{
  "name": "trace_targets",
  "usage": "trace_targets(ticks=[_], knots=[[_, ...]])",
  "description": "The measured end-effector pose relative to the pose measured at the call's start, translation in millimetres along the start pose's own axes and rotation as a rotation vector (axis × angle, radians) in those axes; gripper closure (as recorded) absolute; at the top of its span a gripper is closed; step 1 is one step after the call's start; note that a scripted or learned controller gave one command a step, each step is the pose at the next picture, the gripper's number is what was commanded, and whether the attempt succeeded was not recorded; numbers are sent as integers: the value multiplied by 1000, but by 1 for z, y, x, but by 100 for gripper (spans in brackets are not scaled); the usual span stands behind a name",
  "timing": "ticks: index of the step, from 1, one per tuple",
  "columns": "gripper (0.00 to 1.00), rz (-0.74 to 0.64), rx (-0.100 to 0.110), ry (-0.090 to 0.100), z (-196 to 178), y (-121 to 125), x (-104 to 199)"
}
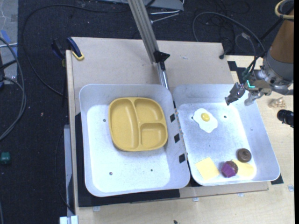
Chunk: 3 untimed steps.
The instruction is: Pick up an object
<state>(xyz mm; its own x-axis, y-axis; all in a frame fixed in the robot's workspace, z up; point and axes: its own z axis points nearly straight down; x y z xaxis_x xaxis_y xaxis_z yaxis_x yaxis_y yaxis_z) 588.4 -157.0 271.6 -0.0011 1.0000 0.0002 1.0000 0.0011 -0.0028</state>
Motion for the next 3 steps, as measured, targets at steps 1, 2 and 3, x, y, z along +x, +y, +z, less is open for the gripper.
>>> trace_targets(ticks=[1, 2, 3], knots=[[0, 0, -3, -1, -1, 1, 0], [0, 2, 3, 1, 63, 0, 1], [0, 2, 3, 0, 123, 2, -3]])
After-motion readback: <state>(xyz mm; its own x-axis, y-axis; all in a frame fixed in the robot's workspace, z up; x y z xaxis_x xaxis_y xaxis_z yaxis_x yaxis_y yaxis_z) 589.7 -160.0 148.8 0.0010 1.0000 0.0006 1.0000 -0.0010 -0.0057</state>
